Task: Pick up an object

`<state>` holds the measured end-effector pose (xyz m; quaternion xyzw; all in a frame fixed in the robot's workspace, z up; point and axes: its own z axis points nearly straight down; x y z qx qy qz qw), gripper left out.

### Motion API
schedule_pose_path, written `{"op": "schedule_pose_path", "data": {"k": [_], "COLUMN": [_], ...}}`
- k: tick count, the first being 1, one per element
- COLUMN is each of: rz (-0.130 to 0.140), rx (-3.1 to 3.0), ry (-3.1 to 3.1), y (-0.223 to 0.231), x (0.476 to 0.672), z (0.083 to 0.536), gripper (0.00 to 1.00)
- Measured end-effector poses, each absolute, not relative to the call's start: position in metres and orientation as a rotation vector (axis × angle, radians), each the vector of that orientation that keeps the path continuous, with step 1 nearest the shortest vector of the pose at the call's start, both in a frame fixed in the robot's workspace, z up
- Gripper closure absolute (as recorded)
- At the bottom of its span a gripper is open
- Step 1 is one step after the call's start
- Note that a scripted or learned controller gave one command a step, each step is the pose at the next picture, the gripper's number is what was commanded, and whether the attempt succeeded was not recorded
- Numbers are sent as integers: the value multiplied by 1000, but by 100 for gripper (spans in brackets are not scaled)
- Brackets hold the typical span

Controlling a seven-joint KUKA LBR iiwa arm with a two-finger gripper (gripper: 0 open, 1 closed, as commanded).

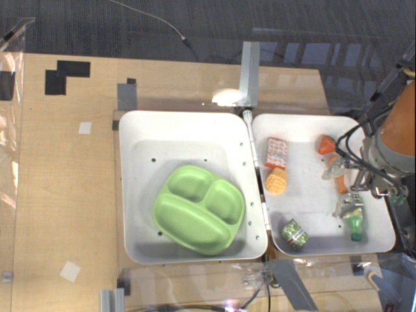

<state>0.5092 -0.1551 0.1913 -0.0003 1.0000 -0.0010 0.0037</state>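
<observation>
Claw (351, 203) over the right bin (305, 242), beside a green bottle (355, 226); finger state cannot be told.

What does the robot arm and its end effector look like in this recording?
The arm is grey with an orange band above the wrist. Black cables loop beside it. The end effector is a small silvery metal assembly; its fine details are too small to make out.

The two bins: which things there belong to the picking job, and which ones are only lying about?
For the job:
gripper
green bottle
orange corn cob
red-white packet
green ball
red-orange toy

Lying about:
green divided plate
black patches
</observation>
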Motion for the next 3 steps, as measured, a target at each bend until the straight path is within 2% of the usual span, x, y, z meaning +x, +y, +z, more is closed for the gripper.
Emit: {"op": "schedule_pose_path", "data": {"k": [1, 2, 3], "rz": [3, 3, 13], "rx": [917, 902, 1059], "ry": [2991, 2977, 2946], "y": [-137, -136, -10], "x": [541, 546, 554], "z": [90, 105, 189], "gripper": [0, 100, 100]}}
